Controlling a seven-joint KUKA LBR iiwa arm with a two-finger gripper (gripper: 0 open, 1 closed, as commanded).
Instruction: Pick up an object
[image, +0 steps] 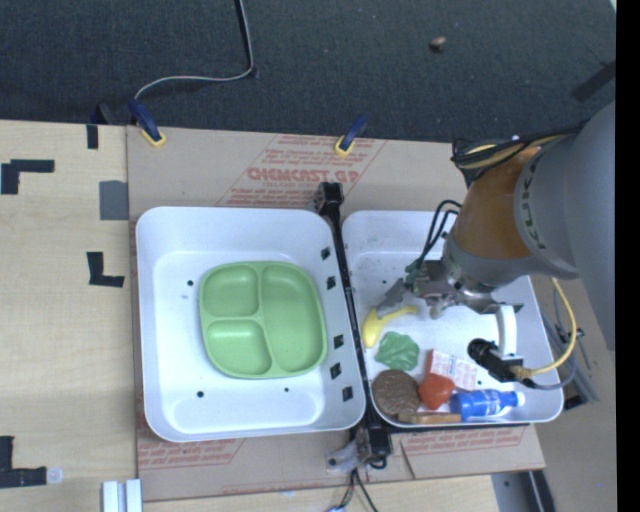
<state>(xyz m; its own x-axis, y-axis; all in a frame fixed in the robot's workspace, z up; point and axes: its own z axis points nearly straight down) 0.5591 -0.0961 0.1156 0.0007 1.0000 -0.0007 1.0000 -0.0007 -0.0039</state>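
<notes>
Likely risk: open two-finger gripper (408, 297) above curved yellow plastic banana (385, 319); crowding leafy green plastic toy (398, 350) may deflect fingers, banana slips.

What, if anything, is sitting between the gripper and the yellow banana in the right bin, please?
Nothing visible does. The gripper hangs low in the right bin, just above the yellow banana, with bare white floor around them. The green leafy toy lies on the banana's far side from the gripper, not between them.

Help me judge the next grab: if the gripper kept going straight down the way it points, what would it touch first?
Probably the yellow banana, just below and left of the gripper in the right bin. Depth is hard to judge from above.
</notes>
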